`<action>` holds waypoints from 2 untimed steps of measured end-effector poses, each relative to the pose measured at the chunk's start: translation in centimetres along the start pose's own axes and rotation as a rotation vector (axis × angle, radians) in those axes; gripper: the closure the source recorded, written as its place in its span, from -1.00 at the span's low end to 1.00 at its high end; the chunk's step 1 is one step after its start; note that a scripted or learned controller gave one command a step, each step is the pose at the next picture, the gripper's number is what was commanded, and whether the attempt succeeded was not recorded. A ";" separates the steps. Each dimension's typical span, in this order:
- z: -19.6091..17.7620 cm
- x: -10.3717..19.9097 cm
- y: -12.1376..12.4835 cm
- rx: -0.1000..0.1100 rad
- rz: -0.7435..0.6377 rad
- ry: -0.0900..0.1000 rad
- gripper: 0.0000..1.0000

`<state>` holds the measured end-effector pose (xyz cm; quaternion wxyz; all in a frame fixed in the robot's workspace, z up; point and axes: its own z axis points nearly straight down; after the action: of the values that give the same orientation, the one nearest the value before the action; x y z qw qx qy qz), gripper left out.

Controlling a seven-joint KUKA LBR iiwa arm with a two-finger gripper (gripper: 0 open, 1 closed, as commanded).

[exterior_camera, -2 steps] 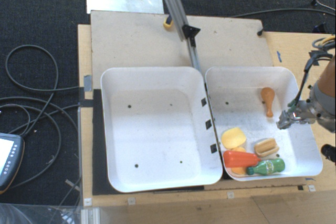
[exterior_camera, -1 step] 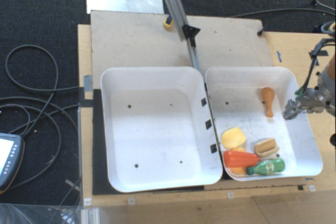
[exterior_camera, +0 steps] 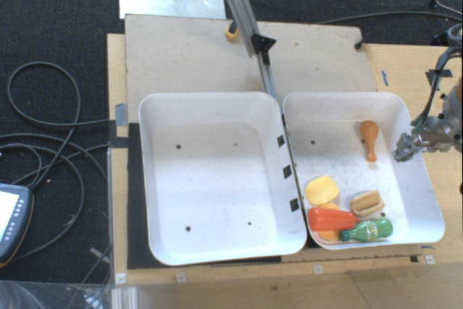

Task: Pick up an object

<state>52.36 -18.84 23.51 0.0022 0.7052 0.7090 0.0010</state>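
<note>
The pincer (exterior_camera: 402, 150) sits at the right rim of the right bin (exterior_camera: 414, 177), low over the rim's edge. Whether its fingers are parted or closed cannot be told at this angle; nothing is visible between them.

All candidate objects lie inside the right bin, to the pincer's left and nearer the camera. Nearest to the pincer is a toy drumstick (exterior_camera: 370, 138), just to its left, lying on the bin floor with its thick end away from the camera; it is apart from the pincer, not touching. Further toward the camera and left of the pincer, a group is gathered in the bin's near corner: a yellow rounded piece (exterior_camera: 322, 191), a small hot dog in a bun (exterior_camera: 367, 203), an orange-red carrot-shaped piece (exterior_camera: 330, 218) and a green bottle (exterior_camera: 368, 230) lying on its side. The carrot-shaped piece and the green bottle lie end to end along the near wall; the hot dog rests just behind the bottle. The whole group is well apart from the pincer.

The left bin (exterior_camera: 217, 177) stands far to the pincer's left, its wall touching the right bin's wall. Both bins rest on the tabletop (exterior_camera: 188, 54). A grey pole (exterior_camera: 239, 0) runs at a slant beyond the bins. Black cables (exterior_camera: 43, 119) lie on the floor past the left bin.
</note>
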 end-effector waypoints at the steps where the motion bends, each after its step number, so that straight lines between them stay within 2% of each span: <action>1: -0.6 6.2 0.6 0.001 -0.006 0.004 1.00; 2: -1.2 10.8 1.7 0.001 -0.005 0.003 1.00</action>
<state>53.97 -7.99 24.73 0.0006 0.7034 0.7108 0.0018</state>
